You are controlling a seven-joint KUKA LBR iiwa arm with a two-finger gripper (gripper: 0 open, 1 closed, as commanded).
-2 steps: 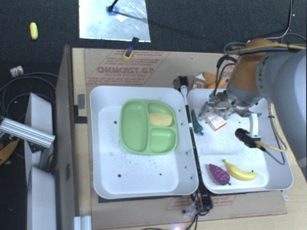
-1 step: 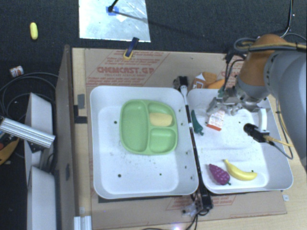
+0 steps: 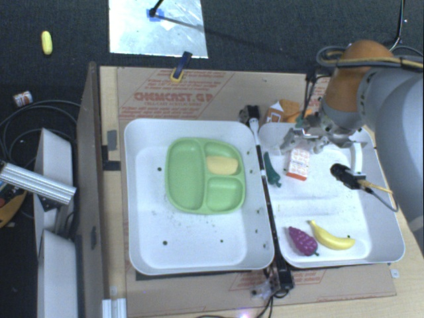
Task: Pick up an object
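In the upper part of the right-hand bin (image 3: 391, 240), the claw (image 3: 303, 138) is seen hanging low over the white floor, at the end of the grey arm (image 3: 391, 105) that enters from the right of the frame with its orange band (image 3: 358, 71) uppermost. Whether the claw is open or closed cannot be told, and nothing is seen gripped in it. Just below it in the frame a white packet with an orange-red end (image 3: 299, 164) is found lying flat; whether the two touch cannot be judged. A green thing (image 3: 271, 171) is laid along the bin's left wall, left of the packet. An orange-and-white thing (image 3: 281, 111) is placed at the bin's upper edge, up and to the left of the claw. Toward the lower edge of the same bin a banana (image 3: 331, 238) and a bunch of purple grapes (image 3: 302, 241) are set just beside each other, the grapes to the left, both well apart from the claw.

In the left-hand bin (image 3: 152, 244) a green divided plate (image 3: 192, 177) is placed near the middle, and a pale yellow piece (image 3: 222, 164) is held in its upper right compartment.

Both bins are carried side by side on a cardboard sheet with red lettering (image 3: 185, 95), which is spread over the worktop (image 3: 91, 197). Beyond it, at the upper left of the frame, a silvery sheet (image 3: 159, 28) is laid on the dark floor.
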